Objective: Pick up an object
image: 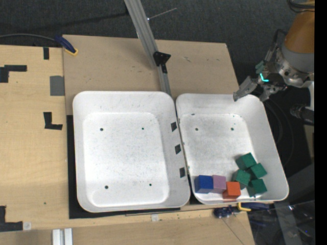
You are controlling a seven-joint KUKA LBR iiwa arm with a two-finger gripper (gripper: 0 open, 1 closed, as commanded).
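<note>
My pincer (250, 92) hovers over the far right corner of the shallow white plastic right bin (265, 121); whether it is parted I cannot tell, and I see nothing in it. I should descend squarely onto an outlying piece: the small blue cube (204, 182), clustered with other blocks at the near edge.

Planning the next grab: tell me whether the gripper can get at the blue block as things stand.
Probably yes. The blue block lies uncovered by the right bin's near wall; the gripper hovers over the far corner, nothing between.
</note>
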